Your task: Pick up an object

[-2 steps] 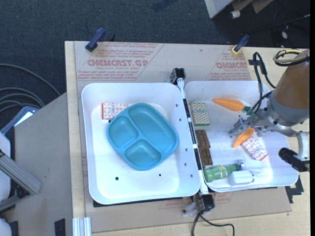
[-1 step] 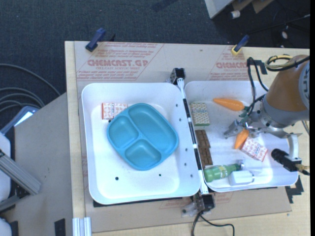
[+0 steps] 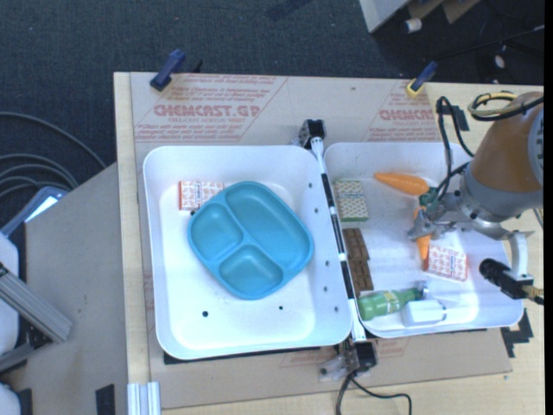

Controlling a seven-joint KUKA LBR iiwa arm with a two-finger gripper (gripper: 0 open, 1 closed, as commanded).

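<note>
Low in the right bin (image 3: 497, 322), the claw (image 3: 425, 229) sits down among the clutter near the bin's middle, under the grey and orange arm (image 3: 505, 167) that reaches in from the right. Whether it is open or closed cannot be told from this angle, since the wrist hides most of it.

Several candidates lie close. A small orange piece (image 3: 422, 248) lies just below the claw's tip, possibly touching it. A red-and-white packet (image 3: 448, 263) lies just beside that, toward the arm. An orange carrot (image 3: 402, 182) rests further up the bin, apart from the claw. A patterned box (image 3: 351, 201) and a brown bar (image 3: 358, 260) lie along the bin's left wall, and a green bottle (image 3: 389, 302) with a white block (image 3: 423, 312) sits near the front rim. The left bin (image 3: 173, 318) holds a blue divided tray (image 3: 249, 239) and another small packet (image 3: 198, 194).

The step in hand looks like a descent onto the small orange piece. To do it well, the claw should be centred over that piece alone, keeping clear of the packet's edge so that both are not pinched together. It should close only once low enough to catch the piece's sides, then lift straight up, since a slanted pull could drag the neighbours or let a small rounded thing slip out.
</note>
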